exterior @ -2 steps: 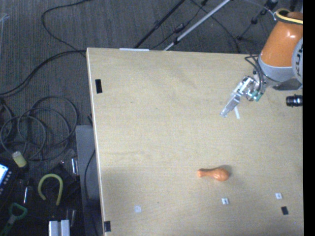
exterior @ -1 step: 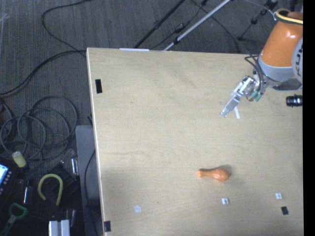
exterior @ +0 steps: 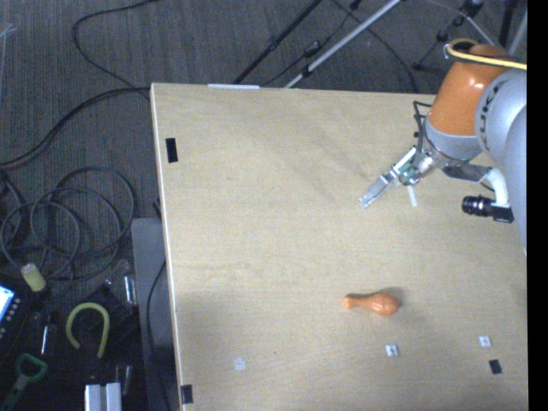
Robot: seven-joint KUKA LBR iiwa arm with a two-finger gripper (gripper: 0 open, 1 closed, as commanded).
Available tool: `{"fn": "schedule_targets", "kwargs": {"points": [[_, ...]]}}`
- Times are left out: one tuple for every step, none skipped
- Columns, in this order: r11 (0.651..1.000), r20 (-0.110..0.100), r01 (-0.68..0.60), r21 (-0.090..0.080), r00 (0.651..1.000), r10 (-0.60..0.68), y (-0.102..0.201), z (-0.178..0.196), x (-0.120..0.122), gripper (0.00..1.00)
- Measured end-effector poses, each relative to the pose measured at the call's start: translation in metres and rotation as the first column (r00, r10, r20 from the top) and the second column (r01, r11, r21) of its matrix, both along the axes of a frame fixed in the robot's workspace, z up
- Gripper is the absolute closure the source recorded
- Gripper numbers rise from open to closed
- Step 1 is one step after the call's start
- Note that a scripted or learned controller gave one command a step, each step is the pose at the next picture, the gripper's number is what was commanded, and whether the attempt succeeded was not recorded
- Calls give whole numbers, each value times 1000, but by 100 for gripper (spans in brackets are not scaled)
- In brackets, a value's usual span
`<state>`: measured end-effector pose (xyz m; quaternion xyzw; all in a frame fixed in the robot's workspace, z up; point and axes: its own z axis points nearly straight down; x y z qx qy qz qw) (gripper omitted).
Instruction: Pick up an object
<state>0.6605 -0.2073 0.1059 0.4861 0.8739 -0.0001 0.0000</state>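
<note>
The hand (exterior: 390, 187) hangs over the pale wooden surface (exterior: 257, 229) at about two o'clock; one thin translucent finger reaches toward nine o'clock and a shorter one angles down, so it looks spread, with nothing between its fingers. The grey arm (exterior: 505, 118), with its glossy orange band (exterior: 462, 92), is cut off at the right edge. The object (exterior: 374, 303), a smooth orange pear-like shape, possibly rubber, lies on the surface at five o'clock, well apart from the hand.
</note>
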Motion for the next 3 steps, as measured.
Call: {"fn": "schedule_targets", "kwargs": {"points": [[1000, 0, -31, -4, 1000, 31, 4, -21, 8, 0], [999, 2, -32, -8, 1000, 32, 4, -11, 9, 100], [996, 2, 89, 0, 996, -89, 46, 63, 9, 100]]}}
